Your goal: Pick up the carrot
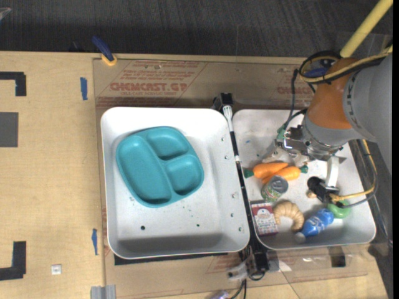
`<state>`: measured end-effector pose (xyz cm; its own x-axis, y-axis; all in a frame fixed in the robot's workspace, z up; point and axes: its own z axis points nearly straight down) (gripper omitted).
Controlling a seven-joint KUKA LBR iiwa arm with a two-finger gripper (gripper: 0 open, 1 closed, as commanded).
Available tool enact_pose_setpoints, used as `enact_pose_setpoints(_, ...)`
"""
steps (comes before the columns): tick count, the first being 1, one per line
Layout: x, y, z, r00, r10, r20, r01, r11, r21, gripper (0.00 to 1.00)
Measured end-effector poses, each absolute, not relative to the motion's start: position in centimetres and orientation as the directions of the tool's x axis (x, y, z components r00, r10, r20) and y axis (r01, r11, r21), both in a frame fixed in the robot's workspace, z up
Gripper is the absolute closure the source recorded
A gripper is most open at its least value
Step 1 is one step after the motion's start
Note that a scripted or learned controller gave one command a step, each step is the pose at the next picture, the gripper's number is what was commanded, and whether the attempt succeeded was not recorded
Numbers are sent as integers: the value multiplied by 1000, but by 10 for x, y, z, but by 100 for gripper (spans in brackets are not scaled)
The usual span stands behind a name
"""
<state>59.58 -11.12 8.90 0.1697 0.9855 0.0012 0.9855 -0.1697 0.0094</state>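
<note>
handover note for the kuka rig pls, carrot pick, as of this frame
Gripper: low in the right bin, right over the carrot's upper right end; finger state unreadable from here.
Carrot: lying in that bin, next to a small can, not lifted.
Also there: croissant, blue bottle, red carton.
Left bin: holds a teal divided plate.
Done: approach. Left: grasp and lift.

On the brown cardboard sheet (156,80) behind the two bins there is red print which seems to read "CHEMCAST GP", while the smaller red line above it is too blurred to read.
</note>
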Motion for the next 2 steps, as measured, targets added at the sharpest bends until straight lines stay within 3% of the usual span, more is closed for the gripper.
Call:
enact_pose_setpoints(1, 560, -97, 90, 175, 985, 0, 984, -175, 10, 0)
enact_pose_setpoints(2, 537, -107, 90, 428, 904, 5, 903, -428, 13, 0)
